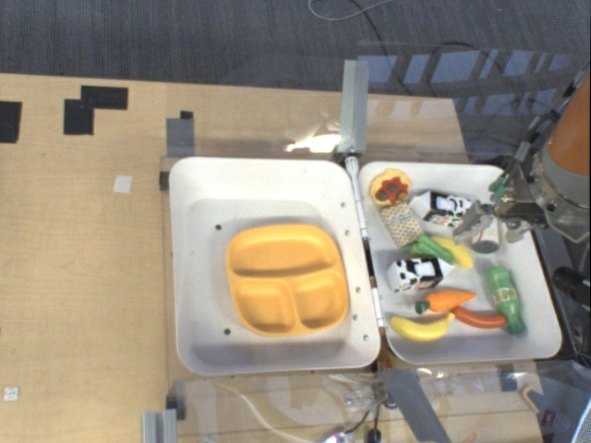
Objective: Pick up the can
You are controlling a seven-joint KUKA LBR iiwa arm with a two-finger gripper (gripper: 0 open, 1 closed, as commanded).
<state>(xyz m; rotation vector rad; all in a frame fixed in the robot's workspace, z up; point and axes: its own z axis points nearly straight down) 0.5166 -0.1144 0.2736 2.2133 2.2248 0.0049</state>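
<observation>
Camera view: two shallow white bins are sitting side by side on the bench. The left bin [189, 275] is holding a yellow divided tray [286, 277], which is lying flat near the middle of the bin floor.

The right bin [547, 335] is carrying the clutter. A small round pastry-like item with a red centre [391, 187] is resting at the far left corner. Just nearer than it, a patterned beige item [400, 222] is lying at a slant. A black-and-white carton [445, 209] is sitting toward the far middle. A second black-and-white cow-patterned item [416, 272] is sitting near the left wall, with a green vegetable [427, 247] and a yellow piece [459, 255] touching it on the far side. An orange carrot [450, 298] is lying just nearer, a banana [420, 328] is lying along the near edge, and a red-orange sausage-shaped item [480, 318] is lying beside it. A green bottle [505, 295] is lying on its side near the right wall.

The arm is reaching in from the right. The gripper [488, 221] is hanging over the far right part of the right bin. The can [486, 241], a small grey cylinder, is showing directly below the fingertips, apparently upright. Whether the fingers are closing on it or merely hovering cannot be told from this angle.
</observation>
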